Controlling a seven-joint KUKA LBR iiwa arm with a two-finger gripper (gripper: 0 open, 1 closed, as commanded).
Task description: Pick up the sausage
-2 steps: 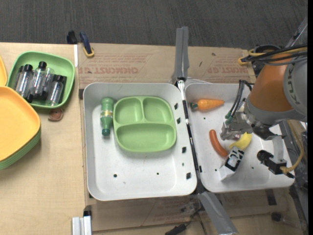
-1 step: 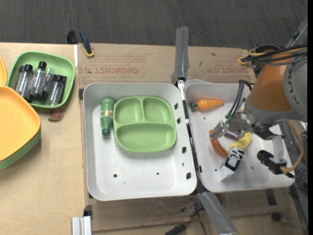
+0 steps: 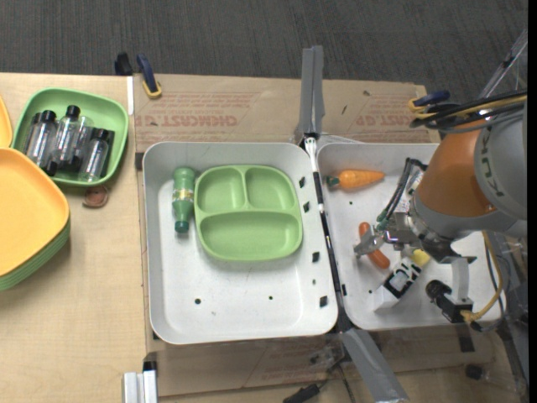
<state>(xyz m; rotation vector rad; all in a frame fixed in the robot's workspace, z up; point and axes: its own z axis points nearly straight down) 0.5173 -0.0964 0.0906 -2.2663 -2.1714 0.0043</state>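
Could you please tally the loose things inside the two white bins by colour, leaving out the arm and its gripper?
Green: 2, the divided plate and the bottle in the left bin
Orange: 2, the carrot and the sausage in the right bin
Total: 4

Greens, oranges and white across the bench

Green divided plate (image 3: 248, 213), green bottle (image 3: 182, 198), orange carrot (image 3: 356, 178), reddish-orange sausage (image 3: 374, 248), white bins (image 3: 243, 313), yellow-orange plates (image 3: 29, 217).

Two white bins (image 3: 168, 309), one green divided plate (image 3: 248, 211), one green bottle (image 3: 182, 198), one carrot (image 3: 357, 178), one sausage (image 3: 372, 247).
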